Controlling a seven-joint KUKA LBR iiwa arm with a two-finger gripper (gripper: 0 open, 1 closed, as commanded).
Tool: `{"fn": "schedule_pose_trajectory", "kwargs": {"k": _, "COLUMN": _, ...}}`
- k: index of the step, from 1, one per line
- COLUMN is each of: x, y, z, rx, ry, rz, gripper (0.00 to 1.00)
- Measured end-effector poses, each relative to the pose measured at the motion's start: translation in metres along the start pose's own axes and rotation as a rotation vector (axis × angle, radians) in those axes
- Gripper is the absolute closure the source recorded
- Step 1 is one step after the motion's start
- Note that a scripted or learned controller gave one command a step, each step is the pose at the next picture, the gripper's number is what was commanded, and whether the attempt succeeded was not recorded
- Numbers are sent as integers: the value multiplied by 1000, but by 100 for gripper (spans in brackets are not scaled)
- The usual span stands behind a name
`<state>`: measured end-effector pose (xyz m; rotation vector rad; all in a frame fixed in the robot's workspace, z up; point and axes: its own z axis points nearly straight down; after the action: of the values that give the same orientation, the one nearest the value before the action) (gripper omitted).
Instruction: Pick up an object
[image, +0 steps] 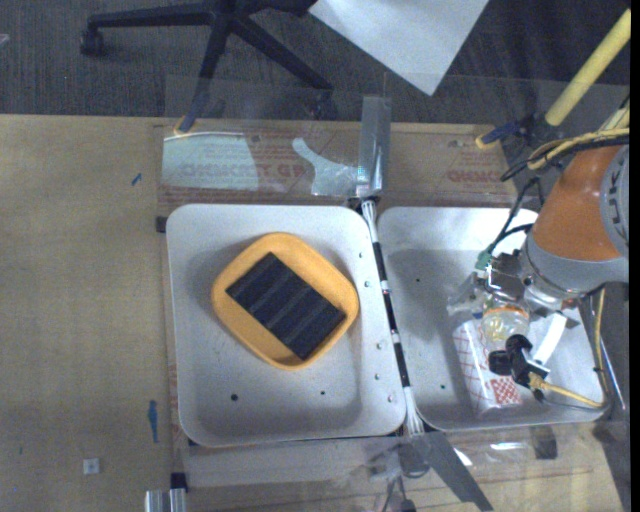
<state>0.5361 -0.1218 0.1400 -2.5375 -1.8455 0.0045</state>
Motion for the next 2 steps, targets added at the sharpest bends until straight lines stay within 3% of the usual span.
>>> {"fn": "schedule_pose_trajectory", "kwargs": {"k": 1, "x": 13, "y": -13, "z": 44, "rx": -29, "ry": -1, "rz": -8, "gripper": 0}}
{"fn": "schedule_pose_trajectory", "kwargs": {"k": 2, "x": 19, "y": 19, "z": 44, "rx": -24, "ry": 3, "rz": 23, "gripper": 0}}
